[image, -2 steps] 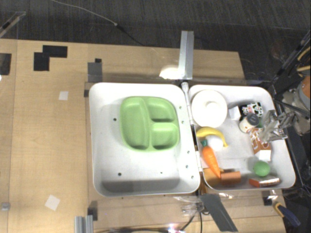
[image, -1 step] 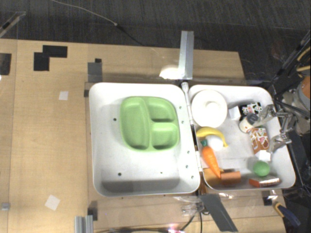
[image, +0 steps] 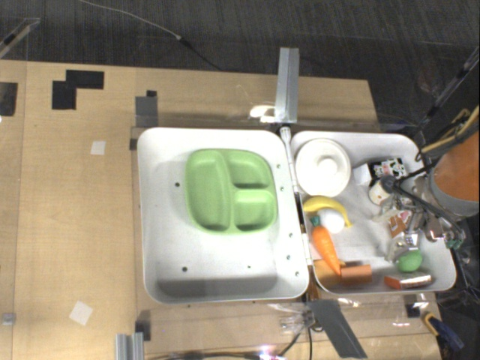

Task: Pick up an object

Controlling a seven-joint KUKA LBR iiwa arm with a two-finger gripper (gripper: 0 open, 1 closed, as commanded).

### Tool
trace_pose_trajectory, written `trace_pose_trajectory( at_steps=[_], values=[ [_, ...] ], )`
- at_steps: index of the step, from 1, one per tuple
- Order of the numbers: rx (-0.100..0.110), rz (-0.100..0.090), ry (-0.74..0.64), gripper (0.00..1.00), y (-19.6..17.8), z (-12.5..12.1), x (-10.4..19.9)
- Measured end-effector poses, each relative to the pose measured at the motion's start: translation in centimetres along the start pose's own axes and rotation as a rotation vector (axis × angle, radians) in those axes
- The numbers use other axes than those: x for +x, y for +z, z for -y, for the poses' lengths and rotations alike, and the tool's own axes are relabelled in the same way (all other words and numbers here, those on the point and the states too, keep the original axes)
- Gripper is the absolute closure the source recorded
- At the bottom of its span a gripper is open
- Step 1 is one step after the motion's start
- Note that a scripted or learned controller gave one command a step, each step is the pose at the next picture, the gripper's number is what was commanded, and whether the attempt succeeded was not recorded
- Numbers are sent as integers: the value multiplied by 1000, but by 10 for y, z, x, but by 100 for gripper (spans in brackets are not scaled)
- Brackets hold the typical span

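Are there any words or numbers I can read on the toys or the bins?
None can be read.
The small white item with dark marks at the back of the right bin may carry print, but it is too small and blurred to read.
The green divided tray, white bowl, banana and carrot show no lettering.

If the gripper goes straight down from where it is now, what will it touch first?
Probably the green ball, which lies just under the gripper in the right bin. Depth is hard to judge from above, so it could miss.
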State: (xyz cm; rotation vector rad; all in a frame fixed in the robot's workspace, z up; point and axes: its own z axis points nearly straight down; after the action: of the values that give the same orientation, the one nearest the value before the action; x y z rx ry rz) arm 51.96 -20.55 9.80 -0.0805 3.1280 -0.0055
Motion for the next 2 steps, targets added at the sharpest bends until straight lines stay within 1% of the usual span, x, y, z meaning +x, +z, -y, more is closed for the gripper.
trace_pose_trajectory(
  at_steps=[1,2],
  values=[
    [-1,8,130,0,7,-3,12],
    [1,10,170,0,7,-3,25]
  ],
)
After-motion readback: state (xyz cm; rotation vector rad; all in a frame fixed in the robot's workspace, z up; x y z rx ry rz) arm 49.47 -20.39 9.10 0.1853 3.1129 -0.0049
